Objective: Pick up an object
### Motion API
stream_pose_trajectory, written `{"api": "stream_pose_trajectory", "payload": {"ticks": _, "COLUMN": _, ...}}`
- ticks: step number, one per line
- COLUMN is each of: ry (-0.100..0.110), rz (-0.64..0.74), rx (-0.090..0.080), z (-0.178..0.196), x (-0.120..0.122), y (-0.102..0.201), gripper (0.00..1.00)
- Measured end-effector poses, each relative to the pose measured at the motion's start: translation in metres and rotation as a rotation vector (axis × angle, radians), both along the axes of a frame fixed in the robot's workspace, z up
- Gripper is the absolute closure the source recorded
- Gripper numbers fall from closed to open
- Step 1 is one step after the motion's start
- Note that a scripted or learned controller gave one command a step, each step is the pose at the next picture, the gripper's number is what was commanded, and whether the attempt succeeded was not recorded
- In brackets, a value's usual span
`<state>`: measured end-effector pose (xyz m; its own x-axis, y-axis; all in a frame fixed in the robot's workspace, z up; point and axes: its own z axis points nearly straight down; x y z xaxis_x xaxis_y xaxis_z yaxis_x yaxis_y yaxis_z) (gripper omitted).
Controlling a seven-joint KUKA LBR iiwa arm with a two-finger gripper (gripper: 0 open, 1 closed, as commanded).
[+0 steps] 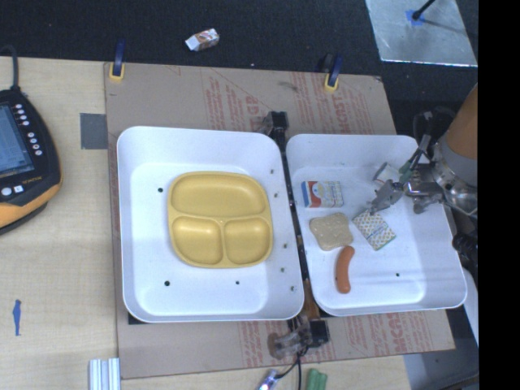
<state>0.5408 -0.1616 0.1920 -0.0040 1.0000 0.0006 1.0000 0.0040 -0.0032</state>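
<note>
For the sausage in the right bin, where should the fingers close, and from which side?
Grip the sausage across its middle, coming straight down from above. It lies flat and long, running roughly toward the bin's near wall, so the fingers should straddle its narrow width. Its upper end sits close to the bread slice, so the mid-to-lower part probably leaves more room.

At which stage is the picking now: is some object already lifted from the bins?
Done: the gripper has reached into the right bin, just above the checkered packet. In hand: nothing visibly. Left: grasping and lifting; the packet, the toast piece, the sausage and the small carton all lie on the bin floor.
</note>
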Motion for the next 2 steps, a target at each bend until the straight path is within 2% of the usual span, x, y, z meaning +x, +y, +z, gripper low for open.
{"api": "stream_pose_trajectory", "payload": {"ticks": 1, "ry": 0.003, "rz": 0.003, "rx": 0.0, "z": -0.101, "x": -0.038, "y": 0.053, "gripper": 0.0}}
{"api": "stream_pose_trajectory", "payload": {"ticks": 2, "ry": 0.002, "rz": 0.007, "rx": -0.002, "z": -0.091, "x": -0.038, "y": 0.051, "gripper": 1.0}}
